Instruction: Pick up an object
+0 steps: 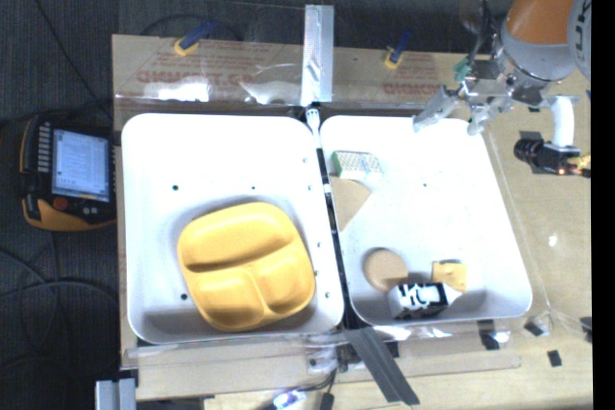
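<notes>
Two metal fingers (434, 114) of the gripper (452, 117) spread wide, holding nothing, above the right white bin's (500, 206) far rim; the grey-and-orange arm (543, 10) slants in.

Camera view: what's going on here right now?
A grey and orange arm reaches in from the right, with its claw spread open above the far edge of the right bin. Nothing is between its fingers, so no pick has happened yet. The right bin holds a small green-and-white packet near the divider, plus a brown disc, a black-and-white item and a small yellow piece near the front. The left bin holds a yellow divided tray.
</notes>
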You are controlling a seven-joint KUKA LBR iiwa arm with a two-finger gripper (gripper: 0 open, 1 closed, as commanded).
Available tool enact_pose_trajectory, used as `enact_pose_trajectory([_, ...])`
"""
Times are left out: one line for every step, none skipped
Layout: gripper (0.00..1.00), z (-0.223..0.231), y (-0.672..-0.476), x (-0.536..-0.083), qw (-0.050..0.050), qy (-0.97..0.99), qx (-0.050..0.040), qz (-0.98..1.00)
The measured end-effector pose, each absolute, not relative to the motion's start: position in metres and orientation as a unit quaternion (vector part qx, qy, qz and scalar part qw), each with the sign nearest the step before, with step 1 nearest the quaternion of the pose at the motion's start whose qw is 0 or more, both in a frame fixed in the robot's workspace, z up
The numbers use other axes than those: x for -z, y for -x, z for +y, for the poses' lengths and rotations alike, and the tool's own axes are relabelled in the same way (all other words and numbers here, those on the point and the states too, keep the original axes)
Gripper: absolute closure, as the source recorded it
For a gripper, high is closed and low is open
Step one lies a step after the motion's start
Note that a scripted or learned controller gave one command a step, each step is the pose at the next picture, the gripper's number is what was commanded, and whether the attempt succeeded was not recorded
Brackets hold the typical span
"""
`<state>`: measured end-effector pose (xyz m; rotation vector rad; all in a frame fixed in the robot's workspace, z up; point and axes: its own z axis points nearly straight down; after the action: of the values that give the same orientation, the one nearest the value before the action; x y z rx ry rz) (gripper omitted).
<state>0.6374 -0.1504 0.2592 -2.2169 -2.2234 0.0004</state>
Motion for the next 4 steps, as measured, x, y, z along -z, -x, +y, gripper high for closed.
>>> enact_pose_trajectory([0.0, -0.094, -0.669, -0.107, -0.002, 0.714, -0.0003, -0.7])
enact_pose_trajectory([0.0, -0.142, -0.668, -0.202, -0.001, 0.747, -0.0017, -0.665])
enact_pose_trajectory([0.0, -0.167, -0.668, -0.224, -0.002, 0.713, -0.0028, -0.701])
enact_pose_trajectory([0.0, -0.186, -0.669, -0.264, 0.0, 0.755, -0.0014, -0.655])
